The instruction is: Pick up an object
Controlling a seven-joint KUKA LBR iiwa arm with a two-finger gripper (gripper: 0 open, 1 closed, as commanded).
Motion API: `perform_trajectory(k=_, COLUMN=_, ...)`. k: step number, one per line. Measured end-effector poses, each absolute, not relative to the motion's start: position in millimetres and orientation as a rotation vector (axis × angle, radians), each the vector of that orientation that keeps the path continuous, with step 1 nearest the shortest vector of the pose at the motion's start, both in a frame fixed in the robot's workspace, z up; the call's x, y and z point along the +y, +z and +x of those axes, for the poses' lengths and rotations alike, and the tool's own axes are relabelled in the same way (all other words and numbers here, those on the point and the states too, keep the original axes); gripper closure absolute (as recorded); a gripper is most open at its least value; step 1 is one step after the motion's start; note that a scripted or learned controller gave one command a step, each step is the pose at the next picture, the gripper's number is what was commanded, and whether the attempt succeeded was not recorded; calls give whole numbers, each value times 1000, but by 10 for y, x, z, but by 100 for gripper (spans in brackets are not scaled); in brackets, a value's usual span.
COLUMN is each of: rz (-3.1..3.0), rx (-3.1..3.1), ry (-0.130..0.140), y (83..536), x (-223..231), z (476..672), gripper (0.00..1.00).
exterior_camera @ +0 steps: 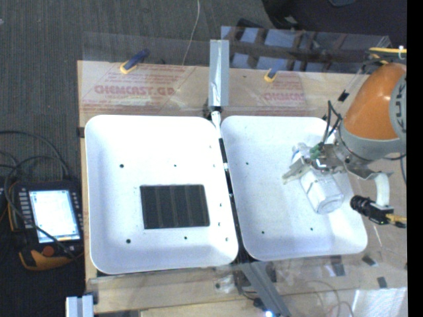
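A clear plastic cup (pixel 323 194) lies on its side in the right bin (pixel 264 197), toward its right wall. My gripper (pixel 295 163) hangs over the same bin, just up and left of the cup, pointing left. Its fingers stand apart with nothing between them, and the cup sits beside the wrist, outside the jaws. A flat dark ribbed panel (pixel 174 206) rests on the floor of the left bin (pixel 119 144), near the middle. The grey arm with its orange band (pixel 374 109) comes in over the right bin's right edge.
A grey upright post (pixel 219 74) stands behind the seam between the bins. A handheld screen unit (pixel 50 215) and cables lie off the bench to the left. A white and black fitting (pixel 373 203) sits at the right bin's right rim.
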State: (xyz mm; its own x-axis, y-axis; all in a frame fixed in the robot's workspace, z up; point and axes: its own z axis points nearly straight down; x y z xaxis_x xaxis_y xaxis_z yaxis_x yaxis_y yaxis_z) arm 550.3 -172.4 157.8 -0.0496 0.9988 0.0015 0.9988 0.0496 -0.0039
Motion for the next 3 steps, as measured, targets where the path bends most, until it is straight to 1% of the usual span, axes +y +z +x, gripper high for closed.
perform_trajectory(k=1, rz=-2060, rx=-2367, ry=0, y=1138, x=-2170, z=5754, gripper=0)
perform_trajectory(k=2, rz=-2149, rx=-2272, ry=20, y=909, x=-2022, z=6355, gripper=0)
perform_trajectory(k=3, rz=-2147, rx=-2273, ry=26, y=1000, x=-2020, z=6349, gripper=100)
